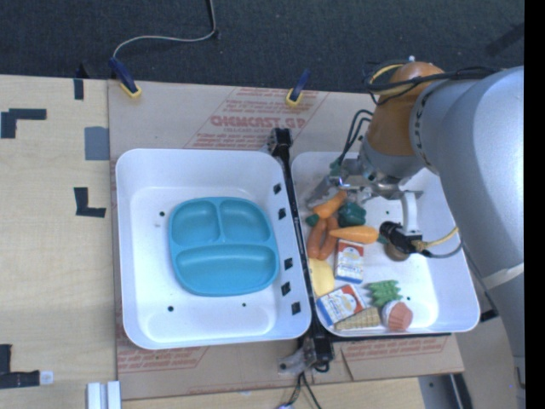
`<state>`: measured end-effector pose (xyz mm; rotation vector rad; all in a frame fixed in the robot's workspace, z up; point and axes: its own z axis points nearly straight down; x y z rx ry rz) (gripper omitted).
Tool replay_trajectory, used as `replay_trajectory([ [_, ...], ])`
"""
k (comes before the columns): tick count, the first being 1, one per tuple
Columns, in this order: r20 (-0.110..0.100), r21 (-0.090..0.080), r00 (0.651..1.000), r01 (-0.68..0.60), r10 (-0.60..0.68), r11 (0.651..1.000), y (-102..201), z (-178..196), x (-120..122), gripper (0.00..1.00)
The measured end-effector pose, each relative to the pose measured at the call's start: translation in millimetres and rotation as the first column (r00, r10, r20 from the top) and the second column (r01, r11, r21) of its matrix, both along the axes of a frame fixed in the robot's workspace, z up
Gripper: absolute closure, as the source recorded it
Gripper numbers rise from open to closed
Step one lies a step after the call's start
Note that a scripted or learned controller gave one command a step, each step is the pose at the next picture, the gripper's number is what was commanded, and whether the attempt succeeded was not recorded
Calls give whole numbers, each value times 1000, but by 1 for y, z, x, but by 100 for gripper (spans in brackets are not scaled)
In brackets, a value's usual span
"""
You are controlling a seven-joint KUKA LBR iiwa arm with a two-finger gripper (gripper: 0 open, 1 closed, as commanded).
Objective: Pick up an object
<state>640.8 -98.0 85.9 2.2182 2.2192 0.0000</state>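
Grey arm seen entering from frame right, orange band above wrist. Left bin: blue divided plate laid centre. Right bin: toy food heaped along left side. Claw lowered at upper left of right bin; grip state cannot be told. Orange carrot lying touching or just under claw tip, green piece just below, small cartons further down frame.

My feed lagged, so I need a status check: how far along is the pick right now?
Done: the arm has reached over the right bin, and its tool sits low at the pile's top end, by an orange carrot-like piece. In hand: I can't see anything held. Left: securing an item and lifting it. The small cartons, the green piece and the rest lie in the bin; the blue tray sits in the left bin.
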Motion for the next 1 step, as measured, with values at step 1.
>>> replay_trajectory([
  [1,-6,1,1000,1,-1,1000,0,9,-1,100],
])
